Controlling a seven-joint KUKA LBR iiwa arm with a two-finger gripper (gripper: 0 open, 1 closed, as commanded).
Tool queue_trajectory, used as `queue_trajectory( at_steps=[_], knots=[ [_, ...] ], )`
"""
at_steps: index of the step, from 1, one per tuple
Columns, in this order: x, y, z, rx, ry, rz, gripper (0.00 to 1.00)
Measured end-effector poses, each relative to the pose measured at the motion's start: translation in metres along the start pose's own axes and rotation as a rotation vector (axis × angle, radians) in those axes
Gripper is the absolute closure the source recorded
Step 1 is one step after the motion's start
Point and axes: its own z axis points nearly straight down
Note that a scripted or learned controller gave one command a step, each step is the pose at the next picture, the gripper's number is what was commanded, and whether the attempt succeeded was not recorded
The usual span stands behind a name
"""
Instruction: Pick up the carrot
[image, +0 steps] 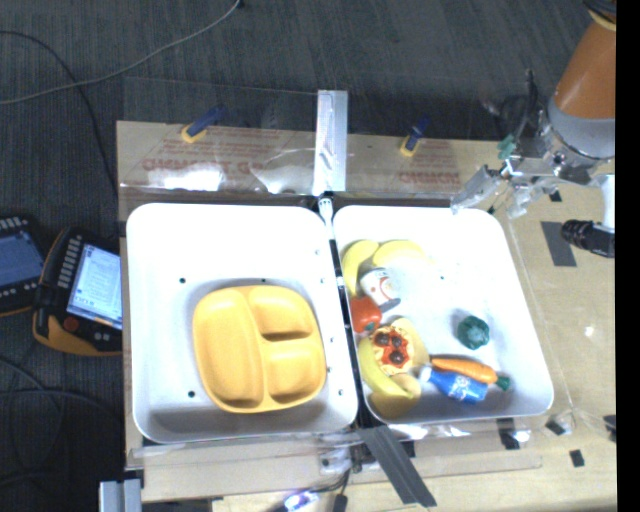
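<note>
The carrot (464, 369) is orange with a green stub at its right end. It lies flat in the right bin (520, 290), near the front right corner, resting against a blue object (455, 388). My gripper (490, 198) hovers over the bin's back right corner, well behind the carrot and apart from it. Its fingers (470, 188) are spread open with nothing between them.
A dark green lump (472, 330) sits just behind the carrot. Yellow bananas (372, 258), a white figure (385, 286), a red piece (364, 312) and a pizza-like toy (396, 346) crowd the right bin's left side. The left bin (160, 260) holds a yellow divided plate (260, 347).
</note>
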Motion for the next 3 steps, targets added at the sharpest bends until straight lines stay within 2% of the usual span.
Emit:
queue_trajectory(
  at_steps=[1,2,3],
  knots=[
    [0.037,-0.071,0.071,0.001,-0.001,-0.148,0.0],
    [0.042,-0.134,0.155,0.002,0.0,-0.088,0.0],
    [-0.026,-0.155,0.139,-0.001,-0.003,-0.17,0.0]
  ],
)
